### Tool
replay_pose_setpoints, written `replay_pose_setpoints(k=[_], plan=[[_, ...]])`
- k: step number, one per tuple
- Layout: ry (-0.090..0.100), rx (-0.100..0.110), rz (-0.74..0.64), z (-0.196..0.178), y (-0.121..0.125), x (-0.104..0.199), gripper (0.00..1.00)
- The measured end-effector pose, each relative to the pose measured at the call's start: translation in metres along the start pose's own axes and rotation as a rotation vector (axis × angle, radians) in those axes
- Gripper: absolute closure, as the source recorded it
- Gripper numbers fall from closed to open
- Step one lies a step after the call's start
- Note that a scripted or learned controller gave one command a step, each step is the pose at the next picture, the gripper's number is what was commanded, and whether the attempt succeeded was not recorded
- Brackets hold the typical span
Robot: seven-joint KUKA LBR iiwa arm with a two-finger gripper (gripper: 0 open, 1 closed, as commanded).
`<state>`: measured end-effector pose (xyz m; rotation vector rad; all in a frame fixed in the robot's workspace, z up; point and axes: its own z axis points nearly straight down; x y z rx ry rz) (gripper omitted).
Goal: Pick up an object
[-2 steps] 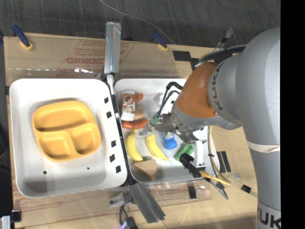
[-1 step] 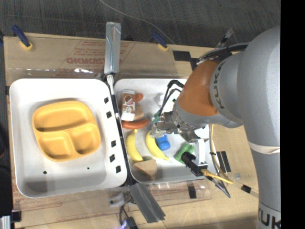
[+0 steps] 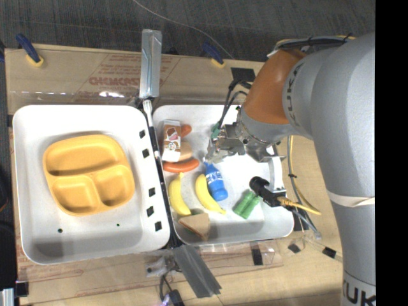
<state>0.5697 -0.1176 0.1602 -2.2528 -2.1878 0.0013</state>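
— Where is your hand?
— My hand (image 3: 220,146) hangs low in the right bin (image 3: 280,225), just above the blue bottle (image 3: 216,183). I cannot tell its state.
— What else lies there?
— Two bananas (image 3: 179,197), a green can (image 3: 245,204), a sausage (image 3: 181,166). The yellow tray (image 3: 88,173) sits in the left bin (image 3: 25,190).

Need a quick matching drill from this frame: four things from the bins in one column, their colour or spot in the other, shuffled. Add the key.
Things:
1. divided tray
2. small bottle
3. cylinder
4. sausage

Descriptions:
A. green, lying near the right bin's front right corner
B. yellow, alone in the left bin
C. reddish orange, lying crosswise just above the two bananas
D. blue, lying between a banana and the green item

Pairs: 1-B, 2-D, 3-A, 4-C
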Motion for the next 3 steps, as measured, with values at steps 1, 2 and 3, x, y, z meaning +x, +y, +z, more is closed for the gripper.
replay_pose_setpoints(k=[1,2,3], plan=[[0.0,-0.004,0.032,-0.055,0.006,-0.007,1.0],[0.0,0.0,0.031,-0.053,0.006,-0.007,0.0],[0.0,-0.004,-0.122,-0.144,0.048,0.062,0.0]])
